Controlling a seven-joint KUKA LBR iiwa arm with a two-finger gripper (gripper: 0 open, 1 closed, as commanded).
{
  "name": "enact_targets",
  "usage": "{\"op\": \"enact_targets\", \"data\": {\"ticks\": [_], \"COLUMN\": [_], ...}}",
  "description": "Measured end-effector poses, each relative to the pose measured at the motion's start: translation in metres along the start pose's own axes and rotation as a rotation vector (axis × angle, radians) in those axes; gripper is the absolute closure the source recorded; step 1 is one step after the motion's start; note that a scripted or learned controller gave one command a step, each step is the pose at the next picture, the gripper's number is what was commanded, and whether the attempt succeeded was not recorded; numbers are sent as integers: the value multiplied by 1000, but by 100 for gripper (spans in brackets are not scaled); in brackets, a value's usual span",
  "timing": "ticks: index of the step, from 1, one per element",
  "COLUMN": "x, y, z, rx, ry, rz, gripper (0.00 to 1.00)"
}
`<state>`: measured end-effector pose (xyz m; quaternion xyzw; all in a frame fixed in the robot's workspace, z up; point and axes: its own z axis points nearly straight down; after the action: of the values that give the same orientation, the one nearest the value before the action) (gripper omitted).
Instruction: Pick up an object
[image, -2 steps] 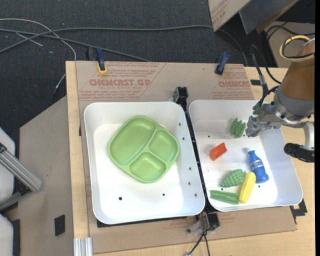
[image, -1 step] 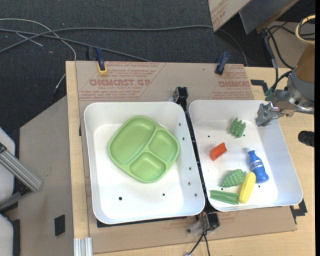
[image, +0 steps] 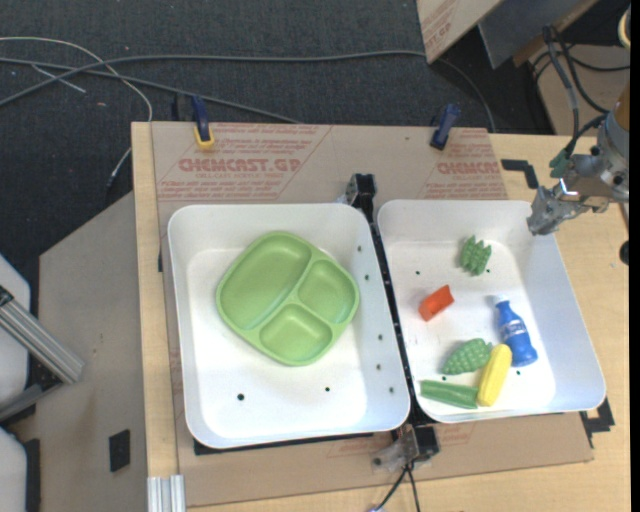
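While the grey arm reaches in from the right, its pincer (image: 545, 215) hangs above the right shallow white bin's (image: 565, 300) far corner; finger spread indiscernible.

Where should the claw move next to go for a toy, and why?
Probably left and down toward the spiky green toy. The claw hangs at the right bin's upper right corner with nothing between its fingers, and that toy lies nearest, apart from the others.

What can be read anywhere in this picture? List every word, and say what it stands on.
"CHEMCAST GP", red print on the cardboard sheet behind the left bin.
The same red print behind the right bin, partly legible.
Smaller red lines beneath both: too blurred to read.
Red print on the cardboard box at top: unreadable.
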<state>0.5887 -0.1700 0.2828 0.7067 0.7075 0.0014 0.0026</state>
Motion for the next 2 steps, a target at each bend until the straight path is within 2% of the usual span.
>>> {"op": "enact_targets", "data": {"ticks": [2], "x": [115], "y": [17], "z": [27], "rx": [9], "ry": [4], "rz": [-5], "gripper": [100]}}
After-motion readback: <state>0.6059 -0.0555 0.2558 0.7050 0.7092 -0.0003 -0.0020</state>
